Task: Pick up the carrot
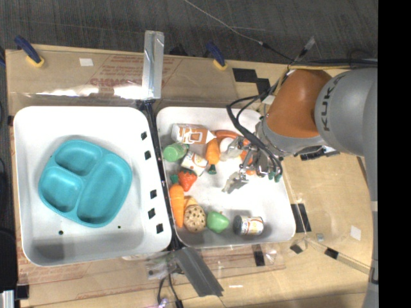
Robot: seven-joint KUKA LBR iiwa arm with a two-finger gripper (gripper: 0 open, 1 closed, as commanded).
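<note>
— Jaws [235, 183]: low over the middle of the right bin [282, 201], hanging from the grey arm [334, 117] with its orange band [297, 104]. Open or shut, impossible to tell from the camera view; nothing visibly held.

— And the carrot [176, 201]?

— Lying along the right bin's left wall, lengthwise, orange, well apart from the jaws. Touching or nearly touching the strawberry [187, 179] at its upper end and the speckled cookie [194, 217] at its lower right.

— Other contents of that bin?

— Green pear-like piece [218, 221] beside the cookie, then a small can on its side [248, 224] near the front wall. Further back, a green round piece [173, 152], a carton on its side [191, 135], an orange-yellow fruit [212, 151] and a few more toys half hidden under the wrist.

— Left bin [38, 124]?

— Holding a teal divided plate [85, 183], three compartments, tilted slightly. Both bins side by side on the cardboard-covered counter [334, 191], blue clamps [29, 51] at the back edge.
</note>
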